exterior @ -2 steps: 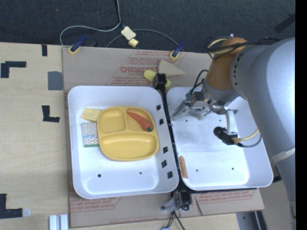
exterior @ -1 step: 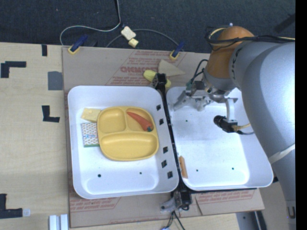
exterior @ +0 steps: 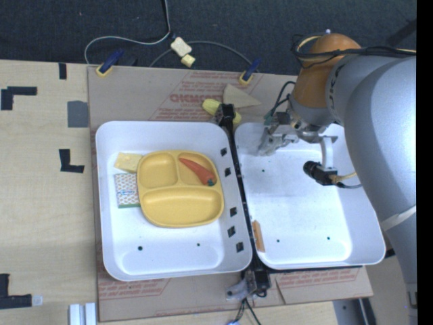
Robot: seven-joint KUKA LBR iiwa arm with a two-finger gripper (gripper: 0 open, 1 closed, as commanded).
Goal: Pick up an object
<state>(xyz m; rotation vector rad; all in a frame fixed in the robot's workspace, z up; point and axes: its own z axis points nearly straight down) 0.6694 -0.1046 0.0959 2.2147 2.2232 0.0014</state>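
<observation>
Arm [exterior: 379, 114]: enters from the right and reaches over the far part of the right bin, wrist tilted toward the divider.
Left bin [exterior: 115, 249]: holds every candidate object in view.
Right bin [exterior: 311, 249]: bare white floor under the gripper – nothing to grasp there, so the arm must cross the divider leftward.
Yellow tray [exterior: 176, 202]: a divided plate at the centre of the left bin; wide and shallow, a poor pinch target – judged best avoided.
Pale yellow block [exterior: 127, 161]: lies at the far-left edge of the tray, touching it or just beside.
Patterned sponge [exterior: 126, 189]: sits left of the tray, just near of the block; soft and clear on its left side, so judged the easiest pick.
Red pepper [exterior: 199, 170]: rests in the tray's far-right compartment, lying at a slant; align the pinch across its narrow width.
Gripper [exterior: 270, 141]: hangs low at the far-left corner of the right bin; whether it is spread or closed cannot be told.
</observation>
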